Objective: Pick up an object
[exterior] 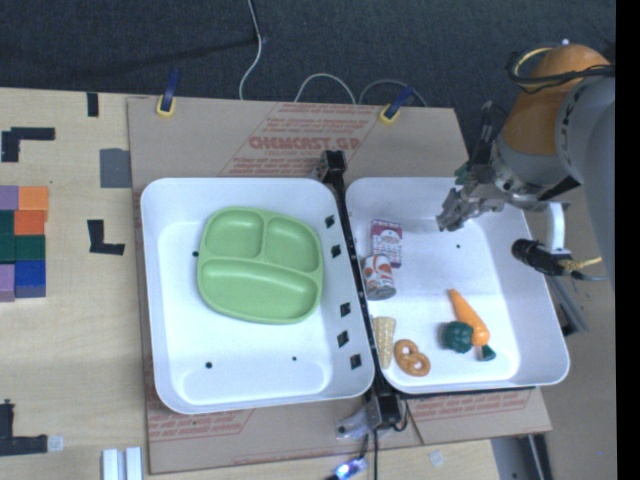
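Gripper (452,218) over far right bin (520,368), fingers' state unclear, carrot (467,314) near right rim beside green piece (458,337), pretzel (411,357), cone (385,340) and can (380,276) along left wall, bare middle floor.

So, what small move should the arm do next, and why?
Probably move the claw toward the bench's front, over the carrot, then lower. The claw hangs above bare floor at the back of the right bin, with nothing between its fingers, and the carrot lies apart from the other items.
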### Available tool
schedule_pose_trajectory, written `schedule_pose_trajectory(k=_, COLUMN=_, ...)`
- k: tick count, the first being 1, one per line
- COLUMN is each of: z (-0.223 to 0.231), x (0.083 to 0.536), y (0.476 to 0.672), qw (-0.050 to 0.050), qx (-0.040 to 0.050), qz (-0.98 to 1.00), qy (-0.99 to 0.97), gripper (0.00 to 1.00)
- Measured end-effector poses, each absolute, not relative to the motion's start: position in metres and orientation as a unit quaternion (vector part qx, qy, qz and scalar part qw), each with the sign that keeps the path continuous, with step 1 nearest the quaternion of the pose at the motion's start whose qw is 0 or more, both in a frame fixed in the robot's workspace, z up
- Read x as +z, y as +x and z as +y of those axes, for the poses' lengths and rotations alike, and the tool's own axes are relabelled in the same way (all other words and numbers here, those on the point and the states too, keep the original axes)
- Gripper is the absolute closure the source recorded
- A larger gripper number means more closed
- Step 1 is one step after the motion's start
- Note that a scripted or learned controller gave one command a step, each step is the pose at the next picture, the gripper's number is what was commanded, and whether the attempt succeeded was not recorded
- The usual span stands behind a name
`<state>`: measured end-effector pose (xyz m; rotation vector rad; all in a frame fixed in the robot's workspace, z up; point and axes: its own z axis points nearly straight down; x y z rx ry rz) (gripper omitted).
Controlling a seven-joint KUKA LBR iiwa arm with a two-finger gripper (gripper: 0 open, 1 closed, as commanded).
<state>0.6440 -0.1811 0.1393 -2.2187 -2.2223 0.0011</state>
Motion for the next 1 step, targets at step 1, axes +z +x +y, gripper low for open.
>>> schedule_pose_trajectory(k=1, z=-0.1869, x=0.1969, y=0.6502, qw=-0.001, qx=-0.0002, qz=-0.708, qy=-0.706, gripper=1.0)
